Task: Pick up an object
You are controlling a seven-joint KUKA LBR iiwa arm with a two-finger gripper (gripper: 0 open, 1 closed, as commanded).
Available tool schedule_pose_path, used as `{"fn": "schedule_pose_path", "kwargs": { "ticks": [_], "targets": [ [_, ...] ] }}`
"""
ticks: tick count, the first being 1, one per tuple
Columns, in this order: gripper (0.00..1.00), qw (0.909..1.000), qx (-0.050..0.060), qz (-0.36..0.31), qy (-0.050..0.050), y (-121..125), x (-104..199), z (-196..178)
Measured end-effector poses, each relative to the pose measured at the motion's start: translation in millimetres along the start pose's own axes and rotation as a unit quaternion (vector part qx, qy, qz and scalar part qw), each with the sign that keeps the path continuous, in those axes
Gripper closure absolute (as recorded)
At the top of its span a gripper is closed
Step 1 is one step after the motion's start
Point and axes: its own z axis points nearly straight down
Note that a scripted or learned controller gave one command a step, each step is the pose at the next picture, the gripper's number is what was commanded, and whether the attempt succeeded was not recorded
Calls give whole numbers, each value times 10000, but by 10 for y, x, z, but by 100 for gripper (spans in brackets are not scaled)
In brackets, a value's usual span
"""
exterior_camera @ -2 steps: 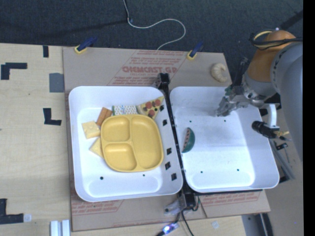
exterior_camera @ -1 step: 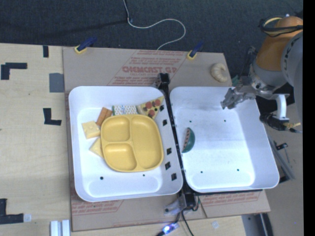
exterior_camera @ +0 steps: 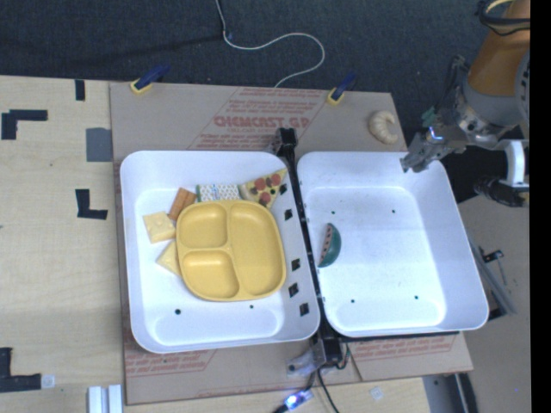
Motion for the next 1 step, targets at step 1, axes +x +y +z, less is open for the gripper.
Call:
{"fn": "schedule_pose_path", "kwargs": {
  "ticks": [1],
  "targets": [
    [100, 10000, 18, 1, 6, 4, 6, -77]
  ]
}}
